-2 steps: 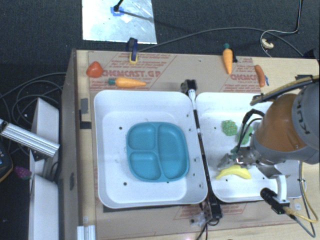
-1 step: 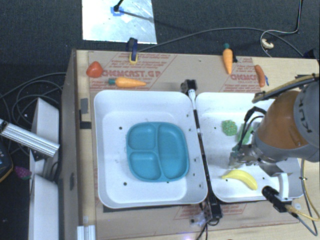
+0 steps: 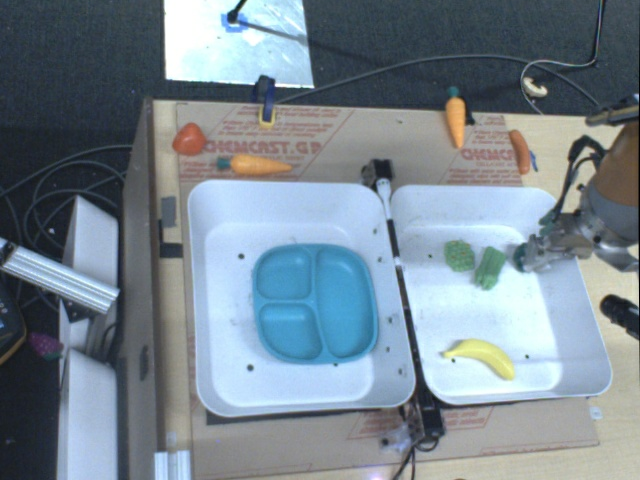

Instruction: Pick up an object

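In the right bin (image 3: 580, 353), right of frame centre, lie three toy foods: a bumpy green broccoli head (image 3: 459, 256), a darker green oblong vegetable (image 3: 490, 267) just beside it, and a curved yellow banana (image 3: 482, 357) nearer the lower edge. The hand (image 3: 528, 256) sits at the right side of this bin, close to the oblong vegetable; whether it is released or clenched I cannot tell. The left bin (image 3: 225, 218) holds a blue divided plate (image 3: 314, 302). Red print on the cardboard (image 3: 420, 143) covering the counter is partly legible, seeming to read "CHEMCAST GP".
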{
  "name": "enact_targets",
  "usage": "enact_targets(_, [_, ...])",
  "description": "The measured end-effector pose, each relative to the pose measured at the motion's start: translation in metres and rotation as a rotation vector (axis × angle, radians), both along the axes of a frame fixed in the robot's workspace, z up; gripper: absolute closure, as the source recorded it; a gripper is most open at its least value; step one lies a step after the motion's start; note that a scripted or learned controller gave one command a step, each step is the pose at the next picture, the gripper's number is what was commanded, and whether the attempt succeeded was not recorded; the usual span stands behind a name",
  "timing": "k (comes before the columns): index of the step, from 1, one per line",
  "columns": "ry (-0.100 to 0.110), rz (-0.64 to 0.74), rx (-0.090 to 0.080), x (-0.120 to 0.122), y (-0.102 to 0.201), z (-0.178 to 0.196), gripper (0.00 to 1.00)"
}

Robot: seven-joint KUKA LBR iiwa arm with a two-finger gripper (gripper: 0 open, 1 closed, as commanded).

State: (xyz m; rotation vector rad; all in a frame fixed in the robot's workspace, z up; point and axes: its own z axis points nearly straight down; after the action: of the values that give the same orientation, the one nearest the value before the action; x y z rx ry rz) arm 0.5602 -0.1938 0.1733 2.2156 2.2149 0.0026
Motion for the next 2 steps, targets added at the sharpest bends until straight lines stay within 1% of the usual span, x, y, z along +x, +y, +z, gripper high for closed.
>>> enact_targets(1, [0.005,0.002,0.004,-0.001,0.002,-0.002,0.00])
enact_targets(2, [0.008,0.006,0.007,0.069,0.042,-0.084,0.00])
